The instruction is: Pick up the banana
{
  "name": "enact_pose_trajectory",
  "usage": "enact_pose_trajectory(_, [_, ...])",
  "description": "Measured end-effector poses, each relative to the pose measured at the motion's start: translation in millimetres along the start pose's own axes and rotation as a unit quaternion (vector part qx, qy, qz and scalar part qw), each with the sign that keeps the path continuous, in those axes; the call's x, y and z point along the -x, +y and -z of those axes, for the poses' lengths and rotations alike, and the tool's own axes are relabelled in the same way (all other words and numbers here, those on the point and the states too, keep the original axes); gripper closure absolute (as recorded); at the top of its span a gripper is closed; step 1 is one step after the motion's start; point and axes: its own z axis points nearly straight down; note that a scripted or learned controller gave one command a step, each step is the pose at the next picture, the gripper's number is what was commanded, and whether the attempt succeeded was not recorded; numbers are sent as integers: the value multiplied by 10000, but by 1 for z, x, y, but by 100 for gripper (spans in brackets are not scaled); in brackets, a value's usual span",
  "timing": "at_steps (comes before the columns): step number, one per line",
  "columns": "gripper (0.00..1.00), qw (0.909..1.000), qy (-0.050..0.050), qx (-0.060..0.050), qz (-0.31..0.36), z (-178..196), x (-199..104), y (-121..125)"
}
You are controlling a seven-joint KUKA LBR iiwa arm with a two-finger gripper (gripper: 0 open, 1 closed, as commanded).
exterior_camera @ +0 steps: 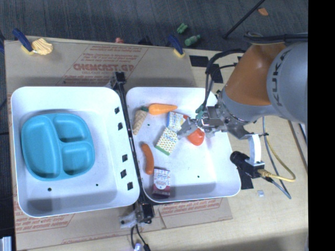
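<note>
The metal two-finger hand (189,128) hangs low over the right shallow white bin (222,184), just beside a red rounded toy (196,137); whether it grips anything, I cannot tell. No yellow banana is recognisable among the bin's items

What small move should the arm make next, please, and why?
Probably slide the gripper leftward in the view: it sits beside the red item and small box, while the pale yellow piece, seemingly the banana, lies apart near the right bin's left wall.
</note>
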Motion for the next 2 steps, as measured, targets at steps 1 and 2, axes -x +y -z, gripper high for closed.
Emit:
enact_pose_trajectory(1, [0, 9988, -1, -1, -485, -36, -66, 2])
enact_pose_trajectory(2, [0, 9968, -1, -9, -800, -36, -168, -47])
